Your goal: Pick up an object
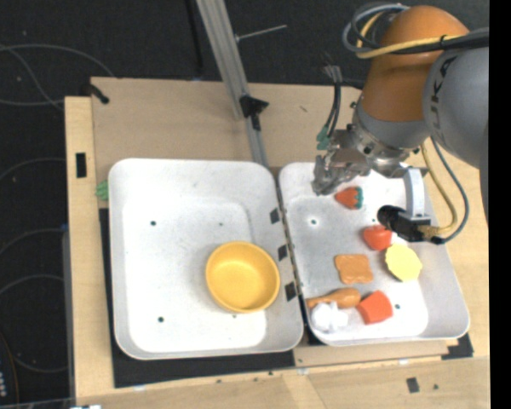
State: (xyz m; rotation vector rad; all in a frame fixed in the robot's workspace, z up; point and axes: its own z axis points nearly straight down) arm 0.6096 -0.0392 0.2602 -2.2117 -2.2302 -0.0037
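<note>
hand: low over the right bin's far-left corner, poised to grasp, grip state cannot be told | target: small red-orange piece just right of hand, apart | yellow bowl: left bin, untouched

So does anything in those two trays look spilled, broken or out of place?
Nothing stands out. The yellow bowl sits upright in the left bin, and the small toy food pieces lie loose but inside the right bin, none over a rim.
</note>
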